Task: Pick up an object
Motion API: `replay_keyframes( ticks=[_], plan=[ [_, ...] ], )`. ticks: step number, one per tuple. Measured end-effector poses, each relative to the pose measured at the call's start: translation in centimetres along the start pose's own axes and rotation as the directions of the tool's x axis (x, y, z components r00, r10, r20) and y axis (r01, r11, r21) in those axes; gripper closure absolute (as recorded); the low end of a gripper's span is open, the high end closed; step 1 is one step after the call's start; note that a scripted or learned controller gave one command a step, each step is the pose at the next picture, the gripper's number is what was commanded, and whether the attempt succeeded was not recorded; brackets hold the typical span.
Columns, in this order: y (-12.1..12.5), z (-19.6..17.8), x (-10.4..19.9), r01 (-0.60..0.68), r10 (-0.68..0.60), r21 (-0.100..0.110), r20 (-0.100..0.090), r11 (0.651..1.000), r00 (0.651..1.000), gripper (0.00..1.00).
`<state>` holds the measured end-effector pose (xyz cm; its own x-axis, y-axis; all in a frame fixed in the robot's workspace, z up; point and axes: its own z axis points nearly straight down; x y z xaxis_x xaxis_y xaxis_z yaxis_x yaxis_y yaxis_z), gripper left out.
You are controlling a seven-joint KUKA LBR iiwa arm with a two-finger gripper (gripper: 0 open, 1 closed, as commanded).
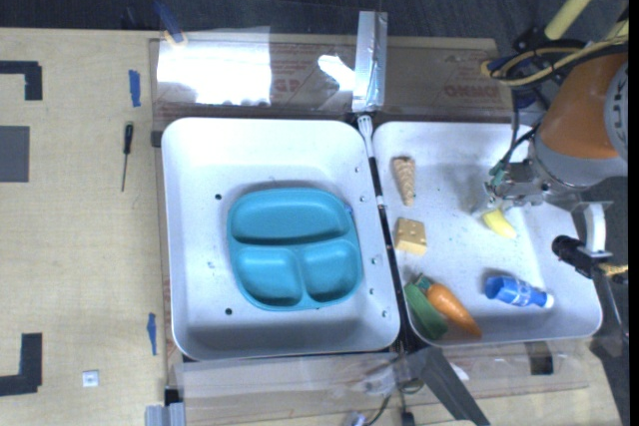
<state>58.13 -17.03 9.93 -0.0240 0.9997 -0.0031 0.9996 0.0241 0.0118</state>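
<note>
The right bin [451, 147] holds several small objects. A yellow piece [500, 223] lies near its right side, and my gripper [505, 195] hangs directly over its upper end, touching or nearly touching it. The grey arm with its orange band [584, 115] comes in from the right above that spot. A blue bottle [517, 292] lies on its side at the front right. An orange carrot [452, 306] and a green item [424, 313] rest together at the front left corner. A tan block [410, 234] and a ridged beige cone [403, 178] lie along the left wall.
The left bin [190, 214] contains a blue divided plate [293, 245]. A clear plastic sheet and a metal bracket [368, 60] stand behind the bins. Yellow and black cables [529, 60] hang at the back right. The middle of the right bin's floor is bare.
</note>
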Motion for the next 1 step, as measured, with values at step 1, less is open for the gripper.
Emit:
replay_keyframes(
  ticks=[1],
  plan=[
    [-0.41,-10.8,3.75,0.015,-0.015,0.001,-0.002,1.0,1.0,1.0]
  ],
)
